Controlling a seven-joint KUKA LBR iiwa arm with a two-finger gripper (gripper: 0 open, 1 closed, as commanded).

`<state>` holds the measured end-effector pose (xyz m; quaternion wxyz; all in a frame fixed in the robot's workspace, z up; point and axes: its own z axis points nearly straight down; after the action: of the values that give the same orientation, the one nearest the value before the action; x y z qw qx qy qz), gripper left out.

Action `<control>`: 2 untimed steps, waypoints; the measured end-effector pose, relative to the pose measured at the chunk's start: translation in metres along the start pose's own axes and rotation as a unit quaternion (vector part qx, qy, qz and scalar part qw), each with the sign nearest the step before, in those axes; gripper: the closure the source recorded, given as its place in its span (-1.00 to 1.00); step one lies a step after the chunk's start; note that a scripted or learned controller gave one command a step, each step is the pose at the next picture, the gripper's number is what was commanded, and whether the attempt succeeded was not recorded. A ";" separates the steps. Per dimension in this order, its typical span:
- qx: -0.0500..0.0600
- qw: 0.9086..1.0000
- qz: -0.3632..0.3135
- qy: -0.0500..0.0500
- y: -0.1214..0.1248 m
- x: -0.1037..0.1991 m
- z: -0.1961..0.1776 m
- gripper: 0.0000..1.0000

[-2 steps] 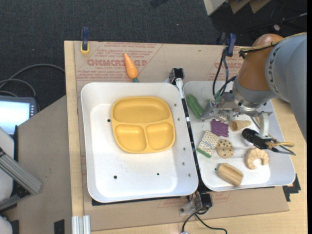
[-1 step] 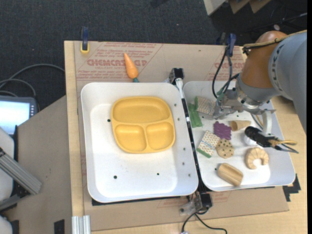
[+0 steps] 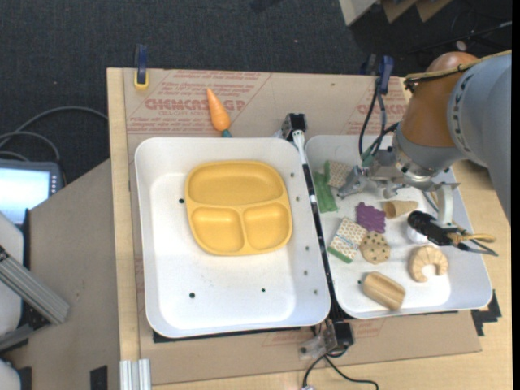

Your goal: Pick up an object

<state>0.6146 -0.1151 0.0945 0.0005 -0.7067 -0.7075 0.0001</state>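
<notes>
Several small items crowd the right bin [image 3: 479, 287] under the gripper [image 3: 388, 187], its grip state unreadable, so a descent could nudge the purple piece [image 3: 370, 216] aside

Robotics lab: clamped cardboard bench [image 3: 244, 96], white bins [image 3: 162, 299], loose cables [image 3: 49, 124].

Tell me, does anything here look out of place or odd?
Yes: a toy carrot lies outside both bins, on the cardboard behind the left bin, while the other small items sit in the right bin. Nothing looks spilled or broken.
</notes>
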 end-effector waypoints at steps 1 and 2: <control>0.004 1.000 0.001 0.001 -0.068 0.009 0.011 -1.00; -0.003 1.000 0.000 -0.001 -0.011 -0.003 0.009 -1.00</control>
<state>0.6038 -0.1183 0.0850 -0.0025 -0.7067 -0.7075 -0.0011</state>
